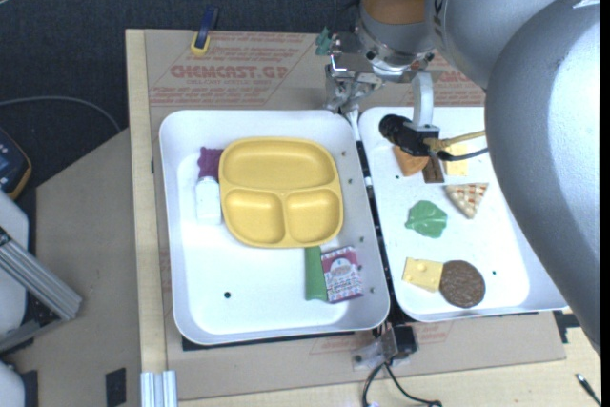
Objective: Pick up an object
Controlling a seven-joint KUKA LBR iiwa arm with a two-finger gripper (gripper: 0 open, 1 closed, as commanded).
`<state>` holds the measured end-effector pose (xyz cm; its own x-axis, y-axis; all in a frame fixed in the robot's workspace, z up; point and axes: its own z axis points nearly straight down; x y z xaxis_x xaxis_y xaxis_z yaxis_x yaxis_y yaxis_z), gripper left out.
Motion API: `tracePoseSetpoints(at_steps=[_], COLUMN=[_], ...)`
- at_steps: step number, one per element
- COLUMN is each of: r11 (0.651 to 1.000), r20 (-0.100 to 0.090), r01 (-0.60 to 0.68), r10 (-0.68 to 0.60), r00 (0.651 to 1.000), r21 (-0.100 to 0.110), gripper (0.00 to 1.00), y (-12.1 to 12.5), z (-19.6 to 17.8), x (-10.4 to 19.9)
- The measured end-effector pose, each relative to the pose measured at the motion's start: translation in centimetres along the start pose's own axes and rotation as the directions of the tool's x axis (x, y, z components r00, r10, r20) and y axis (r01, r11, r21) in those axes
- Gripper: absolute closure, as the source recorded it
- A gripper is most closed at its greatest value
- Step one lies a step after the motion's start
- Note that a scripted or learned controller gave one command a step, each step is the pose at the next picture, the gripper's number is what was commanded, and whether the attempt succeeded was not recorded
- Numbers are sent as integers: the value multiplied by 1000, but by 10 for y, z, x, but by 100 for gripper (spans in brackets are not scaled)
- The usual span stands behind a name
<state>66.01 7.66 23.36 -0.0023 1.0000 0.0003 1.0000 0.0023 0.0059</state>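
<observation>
The grey arm (534,62) covers the view from 1 to 4 o'clock, its orange band at 12 o'clock. Under it a brown cardboard sheet (238,67) carries both bins.

The left bin (257,295) holds the biggest item, a yellow divided plate (281,191), at its centre. At the plate's 9 o'clock, touching its edge, stands a white bottle (207,200), with a purple piece (210,161) at 10 o'clock. At its 5 o'clock lie a pink packet (342,274) and a green card (315,274), side by side.

In the right bin (496,243), a brown round cookie (462,283) and a yellow cheese block (422,274) sit at 6 o'clock, touching. A green leaf (426,218) lies at the centre, with a pizza slice (467,198) at its 2 o'clock. An orange wedge (412,163) rests at 11 o'clock.

The gripper (348,102) hangs at 12 o'clock over the strip where the two bins' far corners meet. Whether it is spread or closed cannot be made out, and nothing is seen held in it.
</observation>
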Motion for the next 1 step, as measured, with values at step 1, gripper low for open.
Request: tracePoseSetpoints(at_steps=[1], r11=[1000], r20=[0], r01=[-1], r10=[1], r00=[1000], r21=[10], gripper=[100], y=[-9], z=[14], x=[13])
